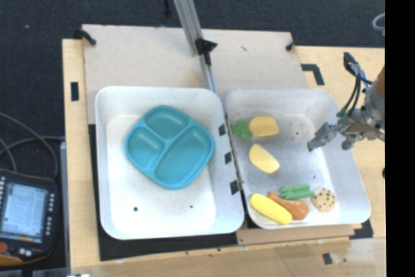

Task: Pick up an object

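A wooden tabletop (74, 139) seen from above carries two shallow white bins side by side. The left bin (117, 204) holds a teal divided plate (170, 146), lying flat near its middle. The right bin (343, 185) holds a scatter of toy foods. Near its far left corner lies a yellow piece with a green leafy end (257, 128), and just below it a plain yellow lump (264, 158). Along the near edge lie a yellow banana-like piece (270, 209), an orange carrot-like piece (290, 205) touching it, a green pod (297, 191) just above the carrot, and a speckled cookie (323, 199) to their right. The robot's claw (332, 137) reaches in from the right and sits over the right bin's right side, its two fingers spread apart with nothing between them. All the toy foods lie to the left of or nearer than the claw; the cookie and green pod are closest to it, yet clearly apart from it.
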### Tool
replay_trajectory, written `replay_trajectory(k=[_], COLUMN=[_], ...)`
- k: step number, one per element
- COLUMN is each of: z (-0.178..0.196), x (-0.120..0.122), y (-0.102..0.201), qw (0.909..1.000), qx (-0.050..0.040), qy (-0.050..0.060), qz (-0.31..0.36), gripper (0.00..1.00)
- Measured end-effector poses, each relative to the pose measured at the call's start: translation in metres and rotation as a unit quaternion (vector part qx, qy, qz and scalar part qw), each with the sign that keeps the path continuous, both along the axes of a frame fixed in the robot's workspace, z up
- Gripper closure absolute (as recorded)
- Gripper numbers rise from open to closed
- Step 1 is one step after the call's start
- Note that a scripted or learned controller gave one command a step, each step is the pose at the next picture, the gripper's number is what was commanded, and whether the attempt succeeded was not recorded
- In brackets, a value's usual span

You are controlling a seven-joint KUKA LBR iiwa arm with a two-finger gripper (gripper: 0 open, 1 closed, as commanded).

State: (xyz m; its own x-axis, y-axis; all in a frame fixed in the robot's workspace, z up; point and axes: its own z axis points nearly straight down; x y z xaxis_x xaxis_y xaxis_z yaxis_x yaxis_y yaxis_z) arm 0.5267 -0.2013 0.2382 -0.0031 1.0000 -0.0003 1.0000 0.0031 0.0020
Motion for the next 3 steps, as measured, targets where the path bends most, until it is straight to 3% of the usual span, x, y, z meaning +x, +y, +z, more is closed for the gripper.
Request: replay_trajectory(k=[1, 3], z=[0.000, -0.100], x=[0.000, -0.020], y=[0.000, -0.003], qw=[1.0000, 1.0000], qx=[0.0001, -0.0001], qy=[0.000, 0.003], qz=[0.000, -0.002], gripper=[0.00, 0.00])
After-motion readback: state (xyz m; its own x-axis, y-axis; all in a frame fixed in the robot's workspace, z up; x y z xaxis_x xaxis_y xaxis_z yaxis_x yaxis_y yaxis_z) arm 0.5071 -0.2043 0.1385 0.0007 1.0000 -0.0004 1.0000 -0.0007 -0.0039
